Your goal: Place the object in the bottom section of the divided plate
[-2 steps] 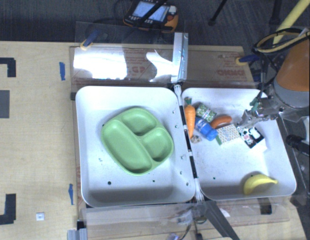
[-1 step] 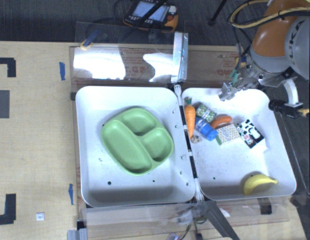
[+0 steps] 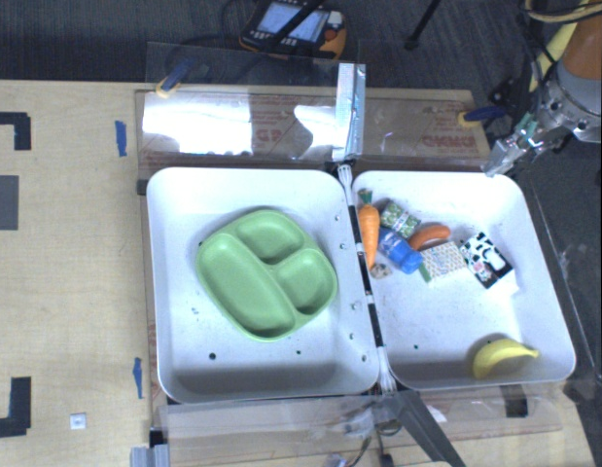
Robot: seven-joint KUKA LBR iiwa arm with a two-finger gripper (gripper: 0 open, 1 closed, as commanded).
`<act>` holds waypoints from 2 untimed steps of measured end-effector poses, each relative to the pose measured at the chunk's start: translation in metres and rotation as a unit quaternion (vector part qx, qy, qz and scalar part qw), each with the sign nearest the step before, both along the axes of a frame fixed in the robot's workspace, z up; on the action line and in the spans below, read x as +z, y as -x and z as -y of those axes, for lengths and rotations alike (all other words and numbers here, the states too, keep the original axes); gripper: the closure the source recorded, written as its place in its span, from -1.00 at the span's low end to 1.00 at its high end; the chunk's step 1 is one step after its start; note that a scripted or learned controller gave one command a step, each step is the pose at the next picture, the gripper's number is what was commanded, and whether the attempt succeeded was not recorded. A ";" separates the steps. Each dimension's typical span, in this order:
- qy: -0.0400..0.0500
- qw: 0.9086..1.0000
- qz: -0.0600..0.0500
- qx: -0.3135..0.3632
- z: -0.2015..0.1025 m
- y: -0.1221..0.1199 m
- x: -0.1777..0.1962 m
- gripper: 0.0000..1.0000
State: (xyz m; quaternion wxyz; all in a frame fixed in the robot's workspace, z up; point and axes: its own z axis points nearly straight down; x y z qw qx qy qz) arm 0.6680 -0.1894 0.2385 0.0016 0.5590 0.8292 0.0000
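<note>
- bins: two shallow white bins side by side on the worktop [image 3: 67, 261]; left bin [image 3: 174, 358], right bin [image 3: 544, 261].
- divided plate [image 3: 266, 272]: green, three sections, tilted, in the left bin.
- right bin contents: carrot [image 3: 369, 230] along the left wall; blue bottle [image 3: 400, 255] just beside it; green packet [image 3: 398, 218]; red-orange piece [image 3: 432, 233]; speckled packet [image 3: 442, 259]; black-and-white packet [image 3: 485, 259]; banana [image 3: 502, 356] alone near the front right corner.
- other: handheld device [image 3: 293, 25] on the floor beyond the bins.
- end effector [image 3: 505, 154]: above the right bin's far right corner, well apart from every item and from the plate; nothing seen in it; released or clenched cannot be told.
</note>
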 end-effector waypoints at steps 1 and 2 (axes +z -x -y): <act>0.001 0.999 0.001 0.046 0.034 0.000 -0.015 1.00; -0.001 0.977 -0.001 0.212 0.033 0.028 -0.130 1.00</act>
